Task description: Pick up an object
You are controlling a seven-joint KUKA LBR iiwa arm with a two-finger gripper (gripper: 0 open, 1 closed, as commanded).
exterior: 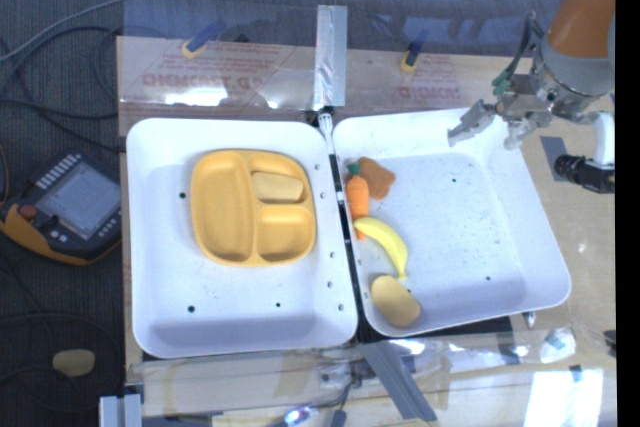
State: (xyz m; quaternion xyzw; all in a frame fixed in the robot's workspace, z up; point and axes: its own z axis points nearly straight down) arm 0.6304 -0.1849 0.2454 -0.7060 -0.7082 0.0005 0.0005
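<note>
The arm point(585, 10) reaches in from the right with its wrist above the upper right corner of the right bin point(520, 245), the gripper point(492, 127) hanging over that bin's far rim with its two fingers spread apart and nothing between them. Four items lie along the right bin's left wall, well apart from the gripper: one brown piece point(376, 176), one carrot point(356, 195), one banana point(385, 242) and one tan piece point(395, 301); the left bin point(160, 315) holds one yellow divided tray point(252, 206)

Two bins point(150, 245) – one tray point(255, 207), four foods point(383, 240)
</note>
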